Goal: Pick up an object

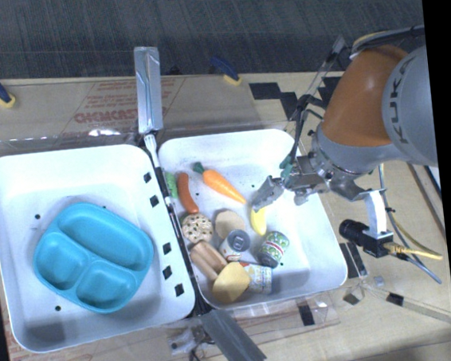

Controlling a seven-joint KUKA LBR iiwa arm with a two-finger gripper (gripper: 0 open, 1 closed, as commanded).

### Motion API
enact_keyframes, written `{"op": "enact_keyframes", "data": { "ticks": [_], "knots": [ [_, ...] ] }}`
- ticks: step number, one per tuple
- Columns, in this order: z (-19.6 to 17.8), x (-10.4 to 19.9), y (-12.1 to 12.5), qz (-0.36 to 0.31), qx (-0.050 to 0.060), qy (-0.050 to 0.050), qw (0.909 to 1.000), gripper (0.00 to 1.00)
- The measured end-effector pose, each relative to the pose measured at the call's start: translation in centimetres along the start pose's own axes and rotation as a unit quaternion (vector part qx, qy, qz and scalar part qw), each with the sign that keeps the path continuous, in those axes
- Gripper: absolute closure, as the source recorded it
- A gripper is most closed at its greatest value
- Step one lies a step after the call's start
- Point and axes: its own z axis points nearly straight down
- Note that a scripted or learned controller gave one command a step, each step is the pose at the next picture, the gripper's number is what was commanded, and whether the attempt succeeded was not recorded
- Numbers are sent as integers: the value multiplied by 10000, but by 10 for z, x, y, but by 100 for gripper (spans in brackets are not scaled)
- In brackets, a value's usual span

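My gripper (283, 194) hangs over the right side of the right bin (323, 253), open, with nothing between its fingers. Just below and left of it lies a small yellow piece like a banana (258, 219). An orange carrot (222, 184) lies to the gripper's left. Further down the bin are a green-labelled can (274, 247), a grey can (238, 242), a beige round piece (228, 220), a cookie (196, 228), a brown bread roll (207, 259), a yellow wedge (231, 283) and a small jar (260, 278).
A thin red-orange pepper (184, 192) lies along the divider side of the right bin. The left bin (17, 181) holds a blue divided plate (93, 258). The grey and orange arm (371, 112) reaches in from the right.
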Motion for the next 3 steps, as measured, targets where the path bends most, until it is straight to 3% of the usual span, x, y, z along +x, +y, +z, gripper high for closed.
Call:
{"op": "enact_keyframes", "data": {
  "ticks": [1, 2, 3],
  "knots": [
    [-17, -8, -3, 316, -15, -11, 9995, 0],
    [133, -22, 28, -438, -48, -11, 9990, 0],
    [124, -21, 28, -468, -35, -4, 9989, 100]
  ]
}}
